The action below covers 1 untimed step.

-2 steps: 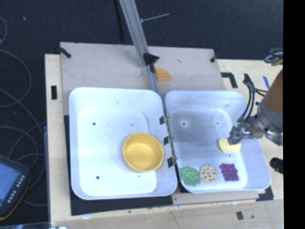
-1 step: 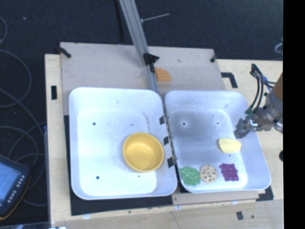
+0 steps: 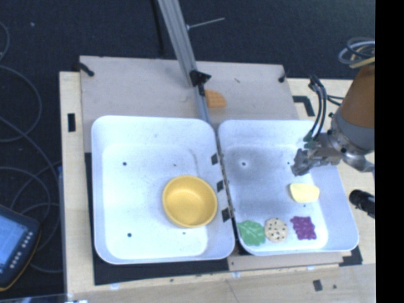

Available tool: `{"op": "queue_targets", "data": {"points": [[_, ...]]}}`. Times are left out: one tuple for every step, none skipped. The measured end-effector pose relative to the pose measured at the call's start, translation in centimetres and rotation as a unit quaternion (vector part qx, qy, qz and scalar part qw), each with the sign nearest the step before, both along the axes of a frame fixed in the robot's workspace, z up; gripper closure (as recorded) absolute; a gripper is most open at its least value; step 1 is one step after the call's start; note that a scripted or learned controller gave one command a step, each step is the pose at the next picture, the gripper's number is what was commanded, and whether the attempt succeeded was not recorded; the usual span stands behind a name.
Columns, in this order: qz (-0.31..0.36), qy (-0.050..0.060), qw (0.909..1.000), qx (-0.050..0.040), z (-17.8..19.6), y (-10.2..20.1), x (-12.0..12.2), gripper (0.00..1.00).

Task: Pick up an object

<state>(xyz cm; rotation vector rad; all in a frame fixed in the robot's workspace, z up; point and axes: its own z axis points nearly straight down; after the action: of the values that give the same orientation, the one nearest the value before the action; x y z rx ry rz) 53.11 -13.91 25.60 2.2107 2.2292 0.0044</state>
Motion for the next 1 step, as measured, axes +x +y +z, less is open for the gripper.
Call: {"op": "queue_targets", "data": {"points": [[-0.001, 0.001, 1.0, -0.0005, -1.15, 4.74, 2.1, 1.0]]}}
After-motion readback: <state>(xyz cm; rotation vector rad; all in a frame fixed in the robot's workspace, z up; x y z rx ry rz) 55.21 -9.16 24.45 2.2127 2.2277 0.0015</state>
